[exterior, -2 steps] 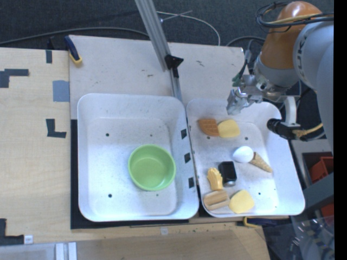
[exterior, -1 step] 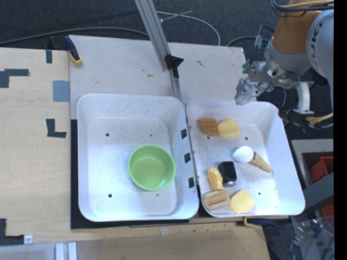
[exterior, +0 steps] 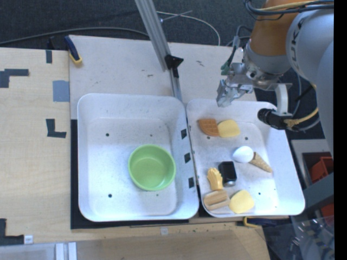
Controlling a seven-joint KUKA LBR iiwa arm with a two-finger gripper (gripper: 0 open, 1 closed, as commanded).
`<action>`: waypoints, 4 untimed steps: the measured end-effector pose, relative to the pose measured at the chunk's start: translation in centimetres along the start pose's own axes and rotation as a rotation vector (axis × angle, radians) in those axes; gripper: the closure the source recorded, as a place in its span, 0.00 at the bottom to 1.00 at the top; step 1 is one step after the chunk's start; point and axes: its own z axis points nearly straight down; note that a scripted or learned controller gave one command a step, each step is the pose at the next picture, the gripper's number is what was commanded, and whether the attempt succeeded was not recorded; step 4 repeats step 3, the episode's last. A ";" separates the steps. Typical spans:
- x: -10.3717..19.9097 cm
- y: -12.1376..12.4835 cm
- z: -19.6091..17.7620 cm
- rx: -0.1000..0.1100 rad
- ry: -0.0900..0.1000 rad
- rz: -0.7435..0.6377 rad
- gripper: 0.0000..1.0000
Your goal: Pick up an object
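My gripper [exterior: 226, 98] hangs above the far edge of the right bin [exterior: 282, 161], with nothing between its fingers. Just below and in front of it lie a brown waffle-like piece [exterior: 207, 127] and a yellow lump [exterior: 228, 128] side by side. Further forward are a white ball [exterior: 243, 154] touching an orange cone [exterior: 261, 162], a black block [exterior: 227, 172], a small yellow toy [exterior: 214, 178], a tan bun-shaped piece [exterior: 216, 200] and a yellow lemon-like piece [exterior: 242, 202]. A green bowl [exterior: 152, 167] sits in the left bin [exterior: 97, 145].
A slanted metal pole [exterior: 157, 31] with a black clamp stands behind the bins' shared edge. A blue and yellow tool [exterior: 73, 50] lies at the bench's far left. Cables hang by the arm's wrist on the right.
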 end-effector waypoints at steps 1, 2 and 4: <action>5.1 -0.6 1.2 0.002 0.000 0.000 1.00; 9.1 -2.2 1.7 0.002 -0.001 0.001 1.00; 14.2 -4.5 1.6 0.002 0.000 -0.001 1.00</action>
